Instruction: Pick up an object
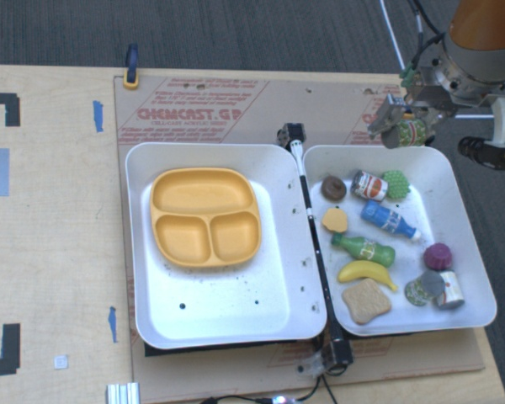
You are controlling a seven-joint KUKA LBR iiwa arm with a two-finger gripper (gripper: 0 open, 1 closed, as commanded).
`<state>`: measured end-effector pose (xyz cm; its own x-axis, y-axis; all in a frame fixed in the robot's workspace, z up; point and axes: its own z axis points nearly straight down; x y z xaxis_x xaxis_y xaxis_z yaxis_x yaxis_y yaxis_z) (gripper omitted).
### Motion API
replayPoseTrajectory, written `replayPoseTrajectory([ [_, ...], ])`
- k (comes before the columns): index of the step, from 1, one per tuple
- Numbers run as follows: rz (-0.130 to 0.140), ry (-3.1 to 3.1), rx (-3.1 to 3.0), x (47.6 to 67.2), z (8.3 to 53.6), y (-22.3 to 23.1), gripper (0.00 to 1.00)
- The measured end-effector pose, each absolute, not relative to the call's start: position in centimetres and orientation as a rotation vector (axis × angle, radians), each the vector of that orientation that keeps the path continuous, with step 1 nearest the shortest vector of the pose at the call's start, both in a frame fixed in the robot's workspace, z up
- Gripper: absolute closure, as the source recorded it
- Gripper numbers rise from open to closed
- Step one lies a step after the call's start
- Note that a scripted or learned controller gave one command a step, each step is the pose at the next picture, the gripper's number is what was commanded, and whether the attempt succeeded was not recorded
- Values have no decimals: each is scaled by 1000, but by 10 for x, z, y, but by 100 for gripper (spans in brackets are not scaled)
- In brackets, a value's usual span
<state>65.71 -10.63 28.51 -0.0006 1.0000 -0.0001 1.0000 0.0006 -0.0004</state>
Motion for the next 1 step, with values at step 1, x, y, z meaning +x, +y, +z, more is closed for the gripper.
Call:
replayPoseTrajectory([
  [1, 2, -2220, -2221, 603, 123, -147, 0],
])
